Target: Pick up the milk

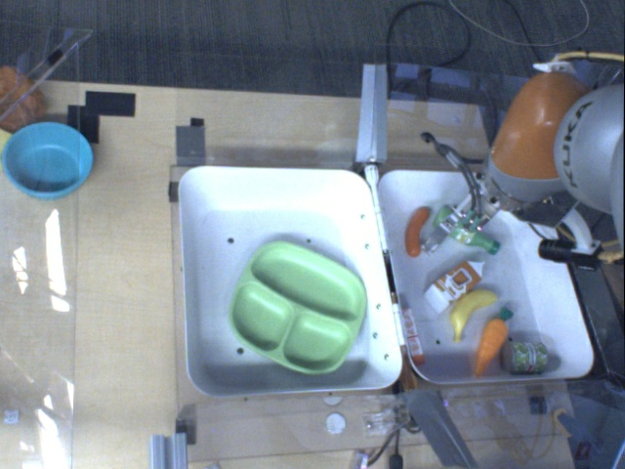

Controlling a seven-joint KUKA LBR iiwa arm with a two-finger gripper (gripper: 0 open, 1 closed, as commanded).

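Observation:
The milk (456, 283) is a small white and brown carton lying near the middle of the right bin (562, 296). My gripper (465, 215) hangs over the bin's upper middle, above and slightly right of the carton and apart from it. Directly beneath the gripper lies a green, bottle-like object (476, 237). The arm's orange band (532, 125) and grey body come in from the upper right.
A red sausage (417, 231) lies left of the gripper. Below the carton are a banana (471, 311), a carrot (491, 345) and a green can (527, 358). The left bin (210, 262) holds a green divided plate (298, 306). A blue bowl (47, 159) sits far left.

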